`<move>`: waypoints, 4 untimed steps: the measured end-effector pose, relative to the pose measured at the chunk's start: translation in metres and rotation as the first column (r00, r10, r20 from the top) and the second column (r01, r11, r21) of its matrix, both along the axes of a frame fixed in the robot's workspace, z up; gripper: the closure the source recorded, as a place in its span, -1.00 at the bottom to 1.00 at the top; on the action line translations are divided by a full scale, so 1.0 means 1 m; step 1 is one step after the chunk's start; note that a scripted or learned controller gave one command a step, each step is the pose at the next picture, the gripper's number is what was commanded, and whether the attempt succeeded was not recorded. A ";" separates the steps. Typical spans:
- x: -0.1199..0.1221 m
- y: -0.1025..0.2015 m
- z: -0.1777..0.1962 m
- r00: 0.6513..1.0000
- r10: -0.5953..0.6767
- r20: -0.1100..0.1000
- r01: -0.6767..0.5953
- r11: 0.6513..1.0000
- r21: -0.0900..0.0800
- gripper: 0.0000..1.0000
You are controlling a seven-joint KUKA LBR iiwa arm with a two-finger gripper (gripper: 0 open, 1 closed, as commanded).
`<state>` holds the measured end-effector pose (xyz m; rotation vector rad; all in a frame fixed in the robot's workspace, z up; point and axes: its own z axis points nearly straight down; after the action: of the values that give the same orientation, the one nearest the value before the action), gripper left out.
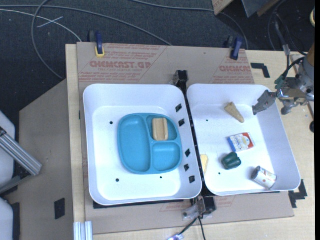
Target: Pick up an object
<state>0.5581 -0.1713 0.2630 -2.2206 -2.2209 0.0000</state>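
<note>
The tool (264,104) is seen at the far right rim of the right-hand shallow white bin (285,149), close to the table's right edge. Nothing is seen pinched in it, and whether it is spread or pressed together cannot be told.

Candidate objects lie in that bin: a tan wedge-shaped piece (234,111) nearest the tool, a small blue-and-white carton (241,142) mid-bin, a dark green rounded object (231,160) just beside it, and a small white-and-silver cylinder (263,177) near the bin's front right corner.

Risk is judged to come from the sloped wall: a descent so close to the rim could strike plastic rather than an object. The wedge could also be pushed aside or slip out.

In the left-hand white bin (100,134) a blue divided plastic tray (135,144) carries a tan block (160,129). A small yellow piece (203,163) rests at the divider between the bins, awkward to reach.
</note>
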 end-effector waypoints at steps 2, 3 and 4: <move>0.011 -0.008 -0.118 1.000 0.000 -0.006 0.000 1.000 0.002 -1.00; 0.011 -0.007 -0.171 1.000 0.000 -0.005 0.000 1.000 0.002 -1.00; 0.012 -0.007 -0.157 1.000 0.000 0.001 0.000 1.000 0.001 1.00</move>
<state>0.5704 -0.1787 0.1062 -2.2212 -2.2208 -0.0021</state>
